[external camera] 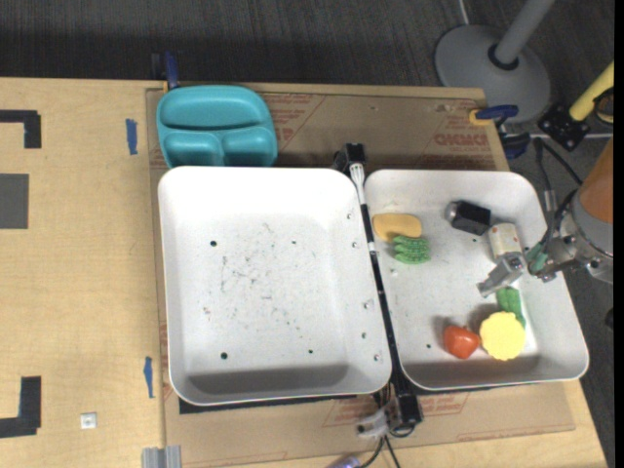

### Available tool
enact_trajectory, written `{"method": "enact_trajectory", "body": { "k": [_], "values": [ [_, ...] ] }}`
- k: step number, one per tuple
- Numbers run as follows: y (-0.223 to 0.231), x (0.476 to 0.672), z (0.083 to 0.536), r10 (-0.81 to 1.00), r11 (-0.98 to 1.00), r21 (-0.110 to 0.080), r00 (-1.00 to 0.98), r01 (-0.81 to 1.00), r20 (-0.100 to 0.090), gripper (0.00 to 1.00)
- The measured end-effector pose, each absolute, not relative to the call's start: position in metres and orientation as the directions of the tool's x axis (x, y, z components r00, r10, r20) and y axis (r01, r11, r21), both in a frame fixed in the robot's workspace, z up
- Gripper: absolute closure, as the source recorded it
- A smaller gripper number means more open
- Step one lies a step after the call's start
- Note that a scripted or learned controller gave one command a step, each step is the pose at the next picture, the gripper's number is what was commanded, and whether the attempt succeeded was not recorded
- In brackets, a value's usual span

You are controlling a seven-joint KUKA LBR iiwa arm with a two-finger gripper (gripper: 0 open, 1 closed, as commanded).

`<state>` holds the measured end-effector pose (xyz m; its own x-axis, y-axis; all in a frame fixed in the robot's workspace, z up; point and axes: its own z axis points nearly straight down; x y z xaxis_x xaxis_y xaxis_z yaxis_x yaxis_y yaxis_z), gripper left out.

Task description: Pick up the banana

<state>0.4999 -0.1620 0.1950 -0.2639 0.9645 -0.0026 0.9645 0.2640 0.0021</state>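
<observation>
the jaws are standing spread, with nothing between them, as the gripper [495, 279] is hanging low over the right bin [561, 359], near its right side. the arm [595, 213] is reaching in from the right edge.

the banana [397, 226] is lying in that bin's upper left part, close to the wall shared with the left bin [195, 369]. a green piece [410, 251] is sitting just below it, touching or nearly so; i cannot tell which. so the gripper is hovering well apart from its target, closer to the yellow disc [503, 336], the red piece [461, 340] and a black block [469, 215].

doing this step well is probably meaning lifting clear of the clutter first, then travelling left across the bin, and coming down centred on the banana. the fingers should be straddling its short width, not its length. one finger is likely landing in the narrow gap beside the green piece, so the approach wants to be favouring the upper side, while minding the bin wall at the left. closing on the green piece along with the banana is looking like the main risk.
</observation>
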Motion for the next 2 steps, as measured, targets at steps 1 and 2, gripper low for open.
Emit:
{"method": "enact_trajectory", "body": {
  "k": [1,2],
  "values": [
    [-0.159,0.488,0.092,0.95,0.314,0.0,-0.314,0.95,0.0,0.0],
    [-0.1,0.48,0.086,0.86,0.51,0.003,-0.51,0.86,-0.001,0.0]
  ]
}}
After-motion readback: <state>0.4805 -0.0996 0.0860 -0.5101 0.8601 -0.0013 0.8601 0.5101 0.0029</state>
